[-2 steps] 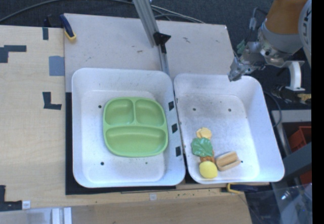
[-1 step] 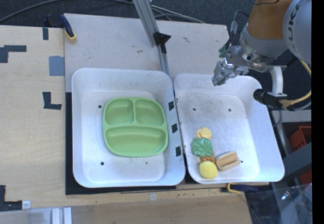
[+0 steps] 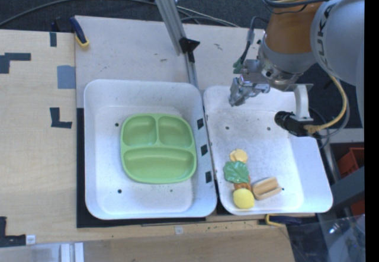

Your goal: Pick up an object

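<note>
In the right bin (image 3: pixel 296 154), near its front edge, lie several small toy foods: a green leafy piece (image 3: pixel 236 171), a yellow round piece (image 3: pixel 243 198), a small yellow piece (image 3: pixel 238 155) and a tan hot-dog bun (image 3: pixel 266 188). My gripper (image 3: pixel 237 96) hangs over the bin's back left corner, well behind these toys. Its fingers point down and look close together, with nothing between them.
The left bin (image 3: pixel 100 136) holds a green divided plate (image 3: pixel 158 148). A grey metal rod (image 3: pixel 169 9) slants down to the gap between the bins. A black fitting (image 3: pixel 289 121) sits at the right bin's right rim. Cables run behind the bench.
</note>
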Motion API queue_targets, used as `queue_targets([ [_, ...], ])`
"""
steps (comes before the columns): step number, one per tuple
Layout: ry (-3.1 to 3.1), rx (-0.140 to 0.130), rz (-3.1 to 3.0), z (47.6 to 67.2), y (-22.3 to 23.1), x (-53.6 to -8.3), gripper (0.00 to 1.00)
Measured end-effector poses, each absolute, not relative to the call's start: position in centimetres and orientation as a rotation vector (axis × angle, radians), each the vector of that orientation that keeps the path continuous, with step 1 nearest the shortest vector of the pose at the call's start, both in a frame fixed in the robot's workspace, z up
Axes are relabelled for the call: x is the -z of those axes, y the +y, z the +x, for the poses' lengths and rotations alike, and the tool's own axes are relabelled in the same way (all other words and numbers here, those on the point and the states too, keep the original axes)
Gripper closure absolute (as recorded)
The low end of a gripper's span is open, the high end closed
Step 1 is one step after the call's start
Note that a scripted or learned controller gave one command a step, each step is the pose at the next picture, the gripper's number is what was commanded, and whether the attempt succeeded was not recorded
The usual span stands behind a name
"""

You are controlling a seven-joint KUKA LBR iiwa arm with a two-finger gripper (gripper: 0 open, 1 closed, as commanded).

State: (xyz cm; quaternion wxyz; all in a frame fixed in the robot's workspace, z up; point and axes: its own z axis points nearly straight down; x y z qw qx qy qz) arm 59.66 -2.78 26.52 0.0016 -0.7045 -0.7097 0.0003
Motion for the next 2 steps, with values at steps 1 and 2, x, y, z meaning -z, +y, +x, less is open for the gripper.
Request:
queue_targets([
  [1,-2.227,-0.002,-2.210,57.9,3.1,-26.0,1.00],
  [2,-2.227,-0.004,-2.210,55.0,8.7,-25.2,1.00],
])
